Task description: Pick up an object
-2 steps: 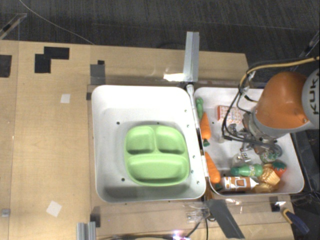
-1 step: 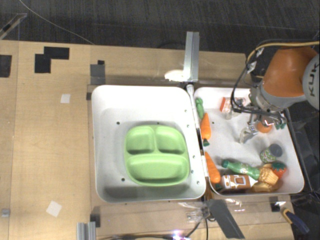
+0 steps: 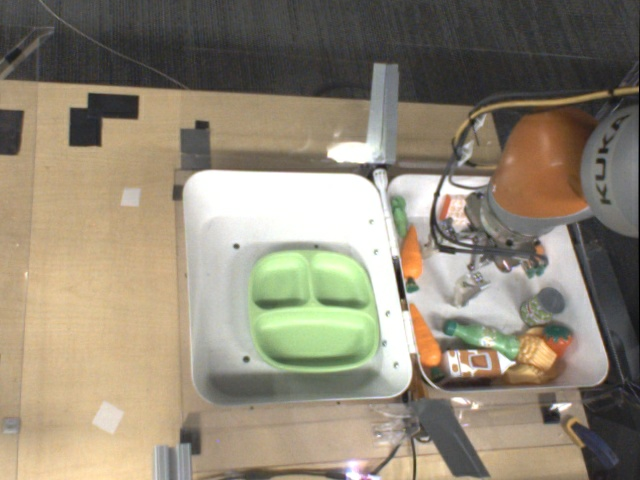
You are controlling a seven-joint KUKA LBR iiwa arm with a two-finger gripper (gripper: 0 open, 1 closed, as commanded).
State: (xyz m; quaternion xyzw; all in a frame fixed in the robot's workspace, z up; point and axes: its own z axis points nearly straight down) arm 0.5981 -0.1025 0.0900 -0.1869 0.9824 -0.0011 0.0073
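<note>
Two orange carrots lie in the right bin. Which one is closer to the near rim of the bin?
The lower carrot, beside the brown bottle by the near rim. The other carrot lies farther up the left wall.

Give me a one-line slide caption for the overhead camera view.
Gripper hovers over the toy-filled right bin; green divided tray lies in the left bin.

Arm point(image 3: 560, 168) reaches in from the right, orange band up top. Gripper point(image 3: 478, 276) points down over right bin point(image 3: 590, 353), fingers apart.

Even overhead light, mild softness
</note>
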